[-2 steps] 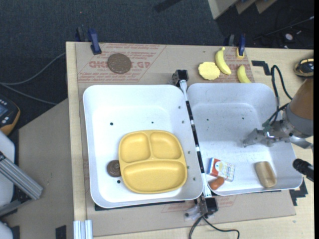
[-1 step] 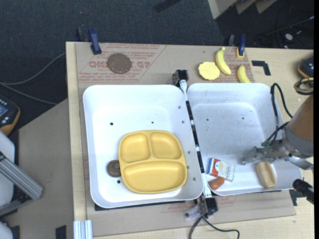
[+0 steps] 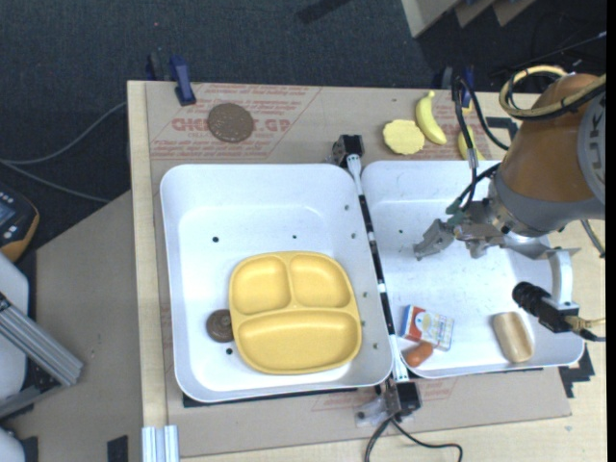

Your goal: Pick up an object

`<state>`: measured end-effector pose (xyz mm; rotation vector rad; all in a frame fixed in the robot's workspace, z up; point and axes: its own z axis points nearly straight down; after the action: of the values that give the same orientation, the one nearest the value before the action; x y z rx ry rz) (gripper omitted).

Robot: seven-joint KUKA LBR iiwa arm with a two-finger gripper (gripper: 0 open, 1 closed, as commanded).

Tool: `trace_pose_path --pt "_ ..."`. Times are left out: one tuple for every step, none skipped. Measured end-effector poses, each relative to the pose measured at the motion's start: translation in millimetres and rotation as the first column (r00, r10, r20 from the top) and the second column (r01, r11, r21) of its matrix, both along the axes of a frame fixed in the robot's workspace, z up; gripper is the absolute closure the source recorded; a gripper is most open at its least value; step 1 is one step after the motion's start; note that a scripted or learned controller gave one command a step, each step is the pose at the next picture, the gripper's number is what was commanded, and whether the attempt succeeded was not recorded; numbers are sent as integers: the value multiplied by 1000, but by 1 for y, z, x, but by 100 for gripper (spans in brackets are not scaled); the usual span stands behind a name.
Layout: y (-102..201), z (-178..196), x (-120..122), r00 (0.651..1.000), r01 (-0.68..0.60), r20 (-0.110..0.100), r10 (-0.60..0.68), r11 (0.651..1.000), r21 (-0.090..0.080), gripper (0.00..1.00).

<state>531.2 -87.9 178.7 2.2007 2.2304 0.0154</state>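
My gripper [image 3: 452,243] hovers over the upper middle of the right bin [image 3: 404,192], its fingers spread open with nothing between them. Below it, near the front of that bin, lie a small white, red and blue packet [image 3: 428,326], an orange-red piece [image 3: 418,354] beside it, and a tan bread roll [image 3: 512,337] at the front right. The grey arm with its orange band [image 3: 549,157] comes in from the right.
The left bin [image 3: 192,210] holds a yellow divided plate [image 3: 293,311] and a brown disc [image 3: 219,325] at the plate's left. Behind the bins on the bench sit a banana [image 3: 432,119], a yellow slice [image 3: 404,137] and a brown round lid [image 3: 229,121].
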Motion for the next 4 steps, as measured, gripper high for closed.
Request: trace_pose_path --pt "-15 -96 -50 1000 18 -12 -18 1000 3 0" --pt "-139 -82 3 1000 17 -13 -17 1000 4 0" --pt "-120 -93 116 1000 6 -3 -6 1000 -3 0" --pt "-3 -76 78 1000 3 -15 -3 1000 6 0"
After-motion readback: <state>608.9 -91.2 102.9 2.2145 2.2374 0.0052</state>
